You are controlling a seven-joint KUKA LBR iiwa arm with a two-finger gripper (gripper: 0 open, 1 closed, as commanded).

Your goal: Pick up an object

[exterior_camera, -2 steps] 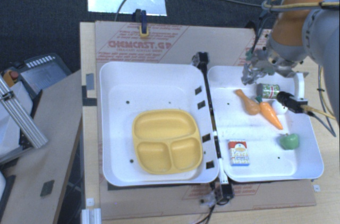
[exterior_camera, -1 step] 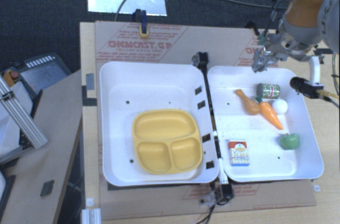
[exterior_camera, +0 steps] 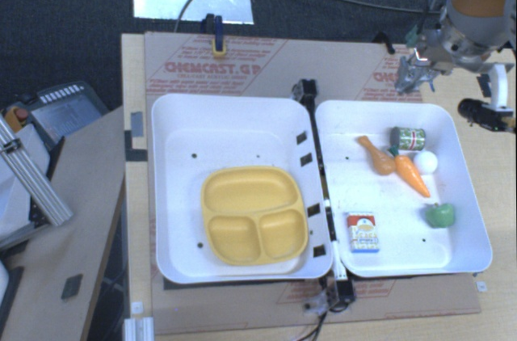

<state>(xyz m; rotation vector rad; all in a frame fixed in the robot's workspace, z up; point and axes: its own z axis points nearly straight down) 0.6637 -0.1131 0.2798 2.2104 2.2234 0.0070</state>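
Nearest the front edge of the worktop (exterior_camera: 242,61), the left bin (exterior_camera: 174,170) carries a yellow divided tray (exterior_camera: 254,214) in its front half, resting flat with three compartments. In the right bin (exterior_camera: 468,250), a small red and white carton (exterior_camera: 364,233) lies near the front-left corner. A green object (exterior_camera: 440,215), too small to identify, sits towards the front-right wall. Further back, two orange carrot-shaped items (exterior_camera: 396,166) lie crossed or touching, with a white ball (exterior_camera: 426,162) against them. A small can with a green and red label (exterior_camera: 408,139) lies on its side just behind these, towards the rear wall.

Beyond the rear right corner of the right bin, the end effector (exterior_camera: 410,77) hangs above the cardboard surface, outside the bin, well apart from every object. Its fingers are small and blurred; whether they stand wide or narrow cannot be told. Nothing is visible between them. The arm (exterior_camera: 481,0) is cut off by the upper right corner.
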